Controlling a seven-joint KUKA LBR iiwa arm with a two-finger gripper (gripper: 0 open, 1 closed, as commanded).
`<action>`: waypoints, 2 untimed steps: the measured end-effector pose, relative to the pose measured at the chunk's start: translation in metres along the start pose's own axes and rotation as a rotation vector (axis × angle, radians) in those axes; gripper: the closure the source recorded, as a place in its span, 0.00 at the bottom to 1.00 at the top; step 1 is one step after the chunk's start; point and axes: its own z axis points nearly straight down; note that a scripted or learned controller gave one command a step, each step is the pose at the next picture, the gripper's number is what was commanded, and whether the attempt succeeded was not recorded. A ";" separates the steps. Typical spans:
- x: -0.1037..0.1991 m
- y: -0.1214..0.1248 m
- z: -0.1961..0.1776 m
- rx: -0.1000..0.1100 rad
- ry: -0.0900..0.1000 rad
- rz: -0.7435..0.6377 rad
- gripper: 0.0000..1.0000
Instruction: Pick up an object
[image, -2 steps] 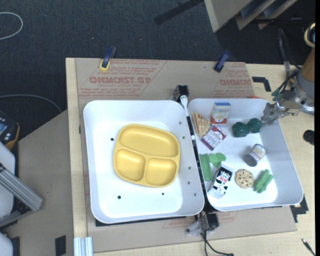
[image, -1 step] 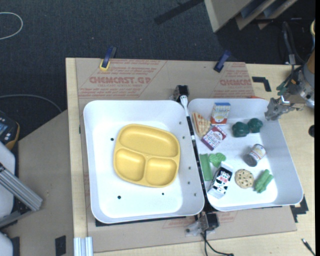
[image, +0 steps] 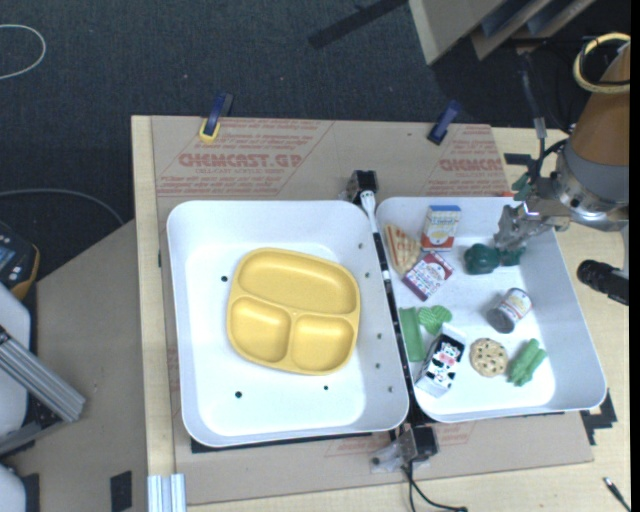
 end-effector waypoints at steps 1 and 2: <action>0.059 -0.005 -0.007 -0.001 0.001 -0.001 1.00; 0.110 -0.022 0.003 0.001 0.001 0.000 1.00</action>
